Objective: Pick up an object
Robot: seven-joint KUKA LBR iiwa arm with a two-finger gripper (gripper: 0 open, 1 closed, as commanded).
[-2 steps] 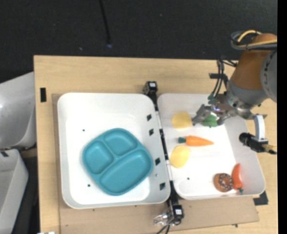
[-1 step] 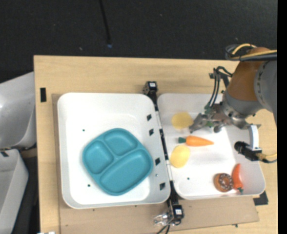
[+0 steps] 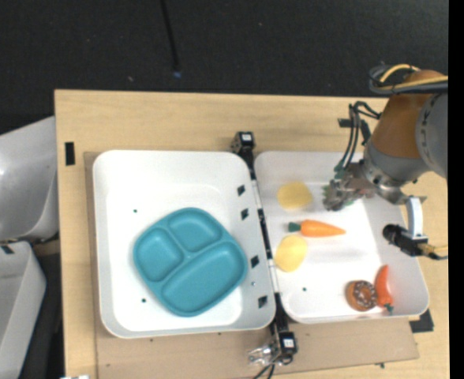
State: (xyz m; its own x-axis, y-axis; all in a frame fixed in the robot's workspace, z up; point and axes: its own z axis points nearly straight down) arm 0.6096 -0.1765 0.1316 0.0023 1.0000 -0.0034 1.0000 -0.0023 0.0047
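In the right bin [image 3: 327, 310] lie several toy foods: a pale yellow round piece [image 3: 294, 195] near the back left, an orange carrot [image 3: 322, 229] in the middle, a yellow lemon-like piece [image 3: 291, 253] by the left wall, and a brown doughnut [image 3: 362, 294] beside a red-orange pepper [image 3: 383, 284] at the front right. My gripper [image 3: 338, 194] hangs low over the bin's back, just right of the pale yellow piece and above the carrot. Nothing shows between its fingers.
The left bin [image 3: 121, 180] holds a blue divided plate [image 3: 188, 260]. A divider with black clips [image 3: 257, 219] runs between the bins. The arm and its cables [image 3: 398, 133] cover the right bin's back right corner. White equipment [image 3: 11, 188] stands left of the bench.
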